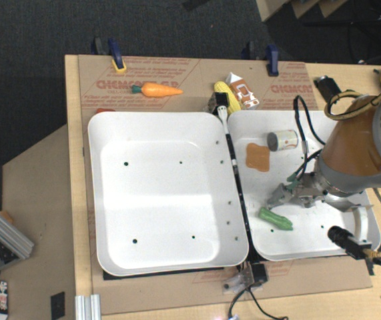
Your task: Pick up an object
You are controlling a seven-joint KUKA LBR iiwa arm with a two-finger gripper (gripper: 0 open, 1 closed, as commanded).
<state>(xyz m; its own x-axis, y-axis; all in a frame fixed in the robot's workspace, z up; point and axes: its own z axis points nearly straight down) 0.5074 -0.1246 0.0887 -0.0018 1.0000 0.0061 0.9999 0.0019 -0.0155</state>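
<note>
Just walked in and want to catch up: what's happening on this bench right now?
A grey and orange robot arm reaches into the right bin from the right. Its claw hangs low just above a green pickle-like toy, with a brown slab and a small can lying farther back in that bin. Nothing is visibly held. A toy carrot lies on the board behind the left bin.
</note>
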